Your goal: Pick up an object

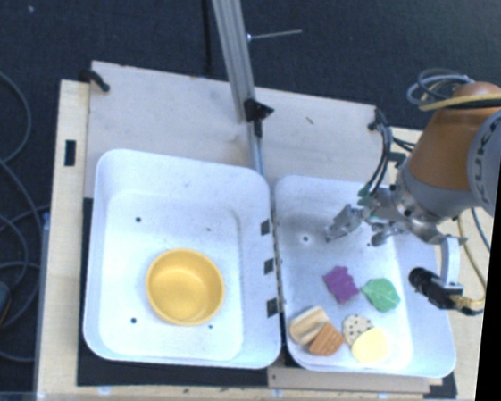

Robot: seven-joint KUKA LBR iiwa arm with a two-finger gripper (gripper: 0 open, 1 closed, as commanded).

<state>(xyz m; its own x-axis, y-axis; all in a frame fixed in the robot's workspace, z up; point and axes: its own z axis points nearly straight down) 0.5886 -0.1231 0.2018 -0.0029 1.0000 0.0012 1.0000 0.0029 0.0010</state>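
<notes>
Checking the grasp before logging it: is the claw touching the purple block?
Apart. The camera view shows the claw above bare bin floor, with white floor plainly visible between it and the purple block.

Pale bench point(179, 115), two white bins point(113, 224)

Bowl point(185, 286) sits in left bin point(118, 180); right bin point(304, 201) holds a near-edge cluster: block point(341, 284), leaf-shaped piece point(382, 294), bread pieces point(316, 331), cookie point(356, 325), round piece point(372, 347).
</notes>
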